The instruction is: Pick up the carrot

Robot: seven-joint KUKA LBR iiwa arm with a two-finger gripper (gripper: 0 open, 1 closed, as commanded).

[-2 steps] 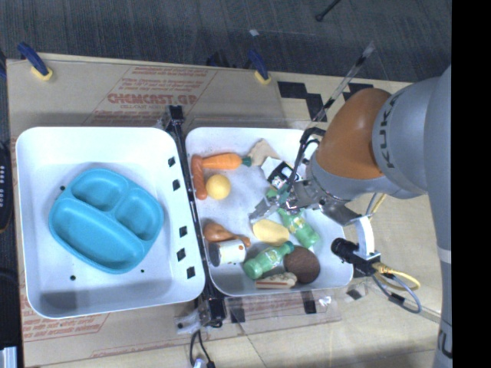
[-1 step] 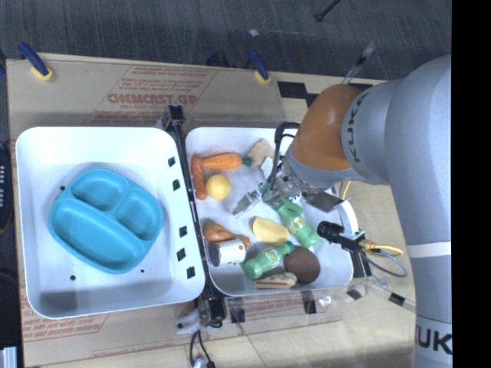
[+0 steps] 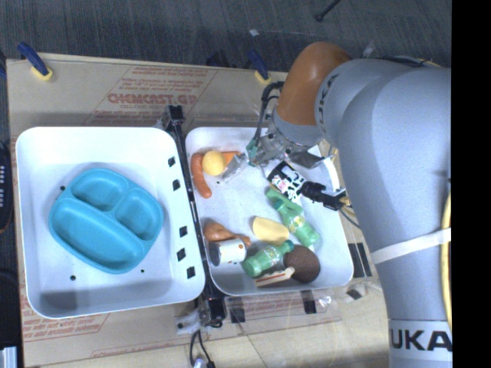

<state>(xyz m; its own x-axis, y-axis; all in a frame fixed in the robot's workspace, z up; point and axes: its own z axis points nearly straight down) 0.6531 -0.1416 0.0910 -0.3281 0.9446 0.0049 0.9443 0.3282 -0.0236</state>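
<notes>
Carrot (image 3: pixel 199 175) lying along right bin's (image 3: pixel 334 245) left wall, touching a yellow fruit (image 3: pixel 214 162); tool (image 3: pixel 247 153) hovering just right of it, opening unclear, so it is needing to descend onto the carrot's free lower end.

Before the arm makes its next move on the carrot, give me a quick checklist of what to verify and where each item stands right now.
1. Long orange carrot in the right white bin, by its left wall: ok.
2. Carrot free of clutter: not ok; a round yellow fruit sits against its upper end.
3. Two-finger gripper over the carrot: not ok; it sits to the carrot's right, near the bin's top edge.
4. Finger state: cannot tell.
5. Carrot between the fingers: not ok; it lies on the bin floor.
6. Blue divided plate in the left white bin, away from the work: ok.
</notes>
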